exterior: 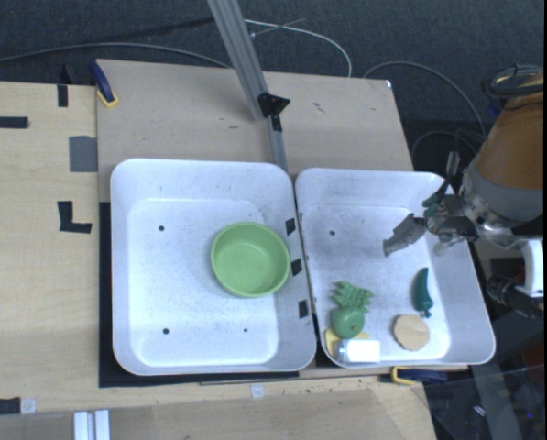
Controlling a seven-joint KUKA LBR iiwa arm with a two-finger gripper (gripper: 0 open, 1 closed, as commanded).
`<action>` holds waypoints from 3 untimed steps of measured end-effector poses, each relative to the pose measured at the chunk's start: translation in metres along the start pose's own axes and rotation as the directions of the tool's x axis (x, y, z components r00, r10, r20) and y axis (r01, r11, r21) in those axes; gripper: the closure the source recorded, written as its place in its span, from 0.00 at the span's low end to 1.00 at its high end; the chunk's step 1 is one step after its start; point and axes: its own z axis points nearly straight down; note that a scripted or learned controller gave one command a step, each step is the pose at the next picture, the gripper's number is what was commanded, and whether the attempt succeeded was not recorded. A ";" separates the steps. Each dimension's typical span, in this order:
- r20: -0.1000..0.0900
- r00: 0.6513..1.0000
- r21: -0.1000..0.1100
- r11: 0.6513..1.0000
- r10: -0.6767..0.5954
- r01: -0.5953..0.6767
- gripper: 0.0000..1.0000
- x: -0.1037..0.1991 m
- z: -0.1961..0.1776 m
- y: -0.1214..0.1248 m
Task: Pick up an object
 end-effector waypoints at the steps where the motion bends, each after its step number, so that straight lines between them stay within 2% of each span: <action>1: 0.000 1.000 0.000 1.000 0.000 0.000 0.00 0.000 0.000 0.000; 3: -0.001 1.000 0.006 1.000 0.001 -0.001 0.00 0.005 0.122 0.009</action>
